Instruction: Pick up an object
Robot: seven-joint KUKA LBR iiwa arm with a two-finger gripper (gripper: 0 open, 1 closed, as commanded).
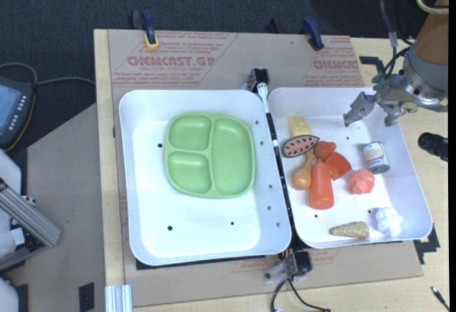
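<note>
Gripper [375,110] hovers above far corner of right bin [417,193], fingers splayed open, nothing between them. Nearest target: small tin can [374,157], just below gripper. Risk: smooth round can may roll or squirt from fingers; low bin wall close, collision possible. Beyond can, toward green plate [211,154]: glossy plastic food, crowded — orange bottle [321,186], pink lump [362,182], watermelon slice [300,145]. Crowding invites double grab.

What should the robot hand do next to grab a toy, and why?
Probably lower toward the small can. The gripper hangs open and holds nothing, above the back of the right bin, and the can stands just in front of it, a little apart from the pink toy and the orange bottle.
</note>
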